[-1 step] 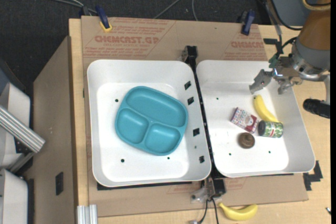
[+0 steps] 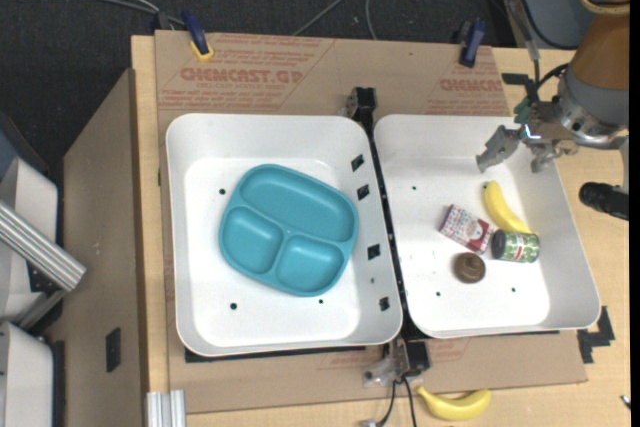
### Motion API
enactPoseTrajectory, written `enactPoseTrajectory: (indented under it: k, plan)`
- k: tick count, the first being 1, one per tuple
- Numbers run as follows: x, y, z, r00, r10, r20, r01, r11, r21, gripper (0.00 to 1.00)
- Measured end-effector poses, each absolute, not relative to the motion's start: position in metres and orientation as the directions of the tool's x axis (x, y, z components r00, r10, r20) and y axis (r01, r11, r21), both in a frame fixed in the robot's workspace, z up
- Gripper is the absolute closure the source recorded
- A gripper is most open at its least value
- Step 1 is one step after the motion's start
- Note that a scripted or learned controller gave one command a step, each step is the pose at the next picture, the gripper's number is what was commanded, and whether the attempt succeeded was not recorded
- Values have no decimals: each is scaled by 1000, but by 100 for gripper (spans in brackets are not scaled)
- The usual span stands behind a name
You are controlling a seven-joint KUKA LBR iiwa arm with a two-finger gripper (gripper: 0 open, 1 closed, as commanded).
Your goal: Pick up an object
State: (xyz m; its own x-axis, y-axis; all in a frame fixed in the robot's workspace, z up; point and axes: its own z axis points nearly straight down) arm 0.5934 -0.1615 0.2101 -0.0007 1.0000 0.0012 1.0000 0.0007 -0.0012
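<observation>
A slanted overhead look at a brown surface (image 2: 300, 65) carrying two shallow white bins side by side; the left bin (image 2: 190, 215) holds one teal divided plate (image 2: 288, 228) lying near its middle; the right bin (image 2: 560, 285) holds four small things gathered toward its right half: one yellow banana (image 2: 502, 206), one pink-and-white packet (image 2: 465, 227), one green-labelled can (image 2: 516, 246) lying on its side, and one small brown round item (image 2: 470, 266). One grey arm with an orange band reaches in from the right, and its pincer (image 2: 522, 147) hangs over the right bin's far right corner with its two fingers spread apart and nothing between them. The nearest candidate for picking is the banana; it lies just toward the near edge from the pincer, close below it in the view, with its long axis running from the far edge toward the near right, slightly curved; the can touches or nearly touches the banana's near end, and the packet sits just beside it to the left, so a descent would likely need to come down across the banana's far half. A second banana (image 2: 455, 402) lies outside the bins at the surface's near edge; two blue clamps (image 2: 197, 35) grip the far edge.
</observation>
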Motion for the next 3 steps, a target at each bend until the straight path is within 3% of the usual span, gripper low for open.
enactPoseTrajectory:
  k: [2,3]
  plan:
    - [590,-172,94,1,1000,2,1000,-1,-3,0]
    - [593,-172,88,0,1000,-2,1000,0,6,0]
